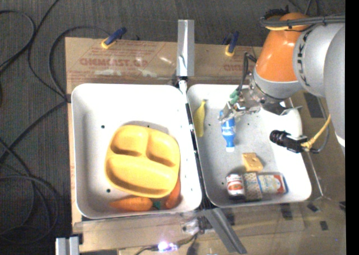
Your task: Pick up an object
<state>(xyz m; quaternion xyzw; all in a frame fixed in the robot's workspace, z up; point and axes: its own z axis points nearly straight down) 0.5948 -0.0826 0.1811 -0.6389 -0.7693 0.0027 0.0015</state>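
My gripper [229, 112] is over the upper middle of the right bin [291, 119], with the arm coming in from the right. It is shut on the blue top end of a blue and white tube [228, 135], whose white end points toward the bin's front. A yellow banana-like piece [199, 118] lies along the bin's left wall. Near the front sit a tan cracker-like square [252, 162] and a labelled can or packet [256, 185] lying on its side.
The left bin [90, 114] holds a large yellow sectioned tray [145, 159] resting on orange carrots [134, 204]. A black cable plug [285, 139] hangs over the right bin's right side. A metal post [185, 52] stands behind the divider between the bins.
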